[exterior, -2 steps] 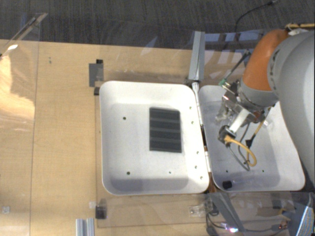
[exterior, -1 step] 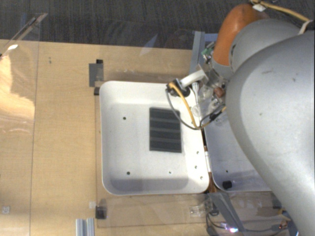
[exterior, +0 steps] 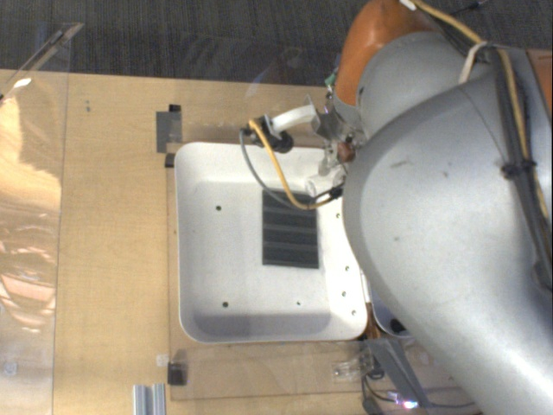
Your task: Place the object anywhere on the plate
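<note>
I see a bench with a white bin on it. A black clamp sits at the bin's top left corner. A dark ribbed slab lies flat on the bin's floor, near the middle, with nothing touching it. A yellow cable loops over the bin's top part. The gripper hangs by the bin's top right corner, mostly hidden, so I cannot tell how it is set. The big grey arm covers the bin's right side.
</note>
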Action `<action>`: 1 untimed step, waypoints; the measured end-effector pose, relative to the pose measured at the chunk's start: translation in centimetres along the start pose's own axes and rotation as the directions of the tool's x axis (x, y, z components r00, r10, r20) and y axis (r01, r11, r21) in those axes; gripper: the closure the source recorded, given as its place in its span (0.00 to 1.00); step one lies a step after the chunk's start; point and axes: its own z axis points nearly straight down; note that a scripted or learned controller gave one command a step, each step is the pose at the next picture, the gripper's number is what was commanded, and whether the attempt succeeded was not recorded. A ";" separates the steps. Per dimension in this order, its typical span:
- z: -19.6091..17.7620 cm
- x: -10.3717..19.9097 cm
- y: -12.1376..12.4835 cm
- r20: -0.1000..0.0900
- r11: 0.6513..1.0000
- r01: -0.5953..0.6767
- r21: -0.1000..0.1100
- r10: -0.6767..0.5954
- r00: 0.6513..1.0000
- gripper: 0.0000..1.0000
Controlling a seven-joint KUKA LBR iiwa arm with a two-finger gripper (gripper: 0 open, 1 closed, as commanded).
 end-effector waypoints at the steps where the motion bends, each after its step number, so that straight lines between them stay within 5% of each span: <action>1: 6.7 0.5 -8.3 0.003 1.000 -0.031 0.001 0.031 1.000 1.00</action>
